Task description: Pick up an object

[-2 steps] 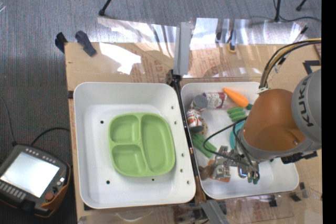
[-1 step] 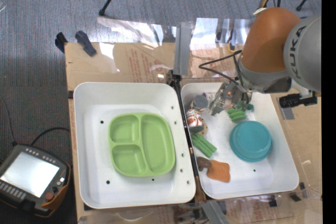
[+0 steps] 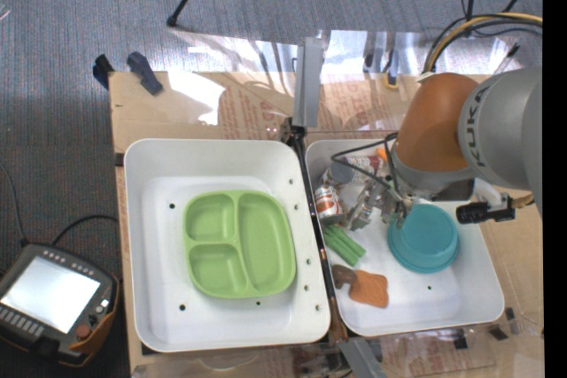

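Over the right bin (image 3: 478, 297), my pincer (image 3: 376, 210) hangs low beside a teal bowl (image 3: 425, 239); whether it is wide or narrow I cannot tell. Near it lie a small can (image 3: 327, 202), a green ridged piece (image 3: 344, 245) and an orange-brown item (image 3: 365, 286). A green divided plate (image 3: 239, 243) rests in the left bin (image 3: 151, 190).

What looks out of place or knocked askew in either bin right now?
Nothing looks spilled or broken. The green divided plate lies flat in the left bin. In the right bin, the teal bowl, green block and orange-brown piece lie loosely jumbled beside the gripper.
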Tool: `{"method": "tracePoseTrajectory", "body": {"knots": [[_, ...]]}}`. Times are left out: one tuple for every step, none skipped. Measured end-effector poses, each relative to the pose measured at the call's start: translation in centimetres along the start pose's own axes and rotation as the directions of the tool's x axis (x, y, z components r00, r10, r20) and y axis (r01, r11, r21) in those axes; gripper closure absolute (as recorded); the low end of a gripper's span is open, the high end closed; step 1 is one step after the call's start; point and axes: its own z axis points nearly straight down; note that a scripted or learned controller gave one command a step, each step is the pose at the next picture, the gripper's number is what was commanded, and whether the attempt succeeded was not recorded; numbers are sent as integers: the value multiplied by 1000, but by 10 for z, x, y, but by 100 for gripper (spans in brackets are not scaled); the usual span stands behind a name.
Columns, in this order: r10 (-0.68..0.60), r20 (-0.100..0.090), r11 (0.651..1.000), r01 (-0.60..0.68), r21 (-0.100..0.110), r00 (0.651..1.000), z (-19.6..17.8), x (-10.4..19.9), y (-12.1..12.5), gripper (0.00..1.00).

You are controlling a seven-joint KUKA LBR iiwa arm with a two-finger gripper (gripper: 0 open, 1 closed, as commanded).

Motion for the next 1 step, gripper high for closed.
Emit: {"method": "tracePoseTrajectory", "body": {"knots": [[-167,1,986,167,-1,986,-1,30,-5,100]]}}
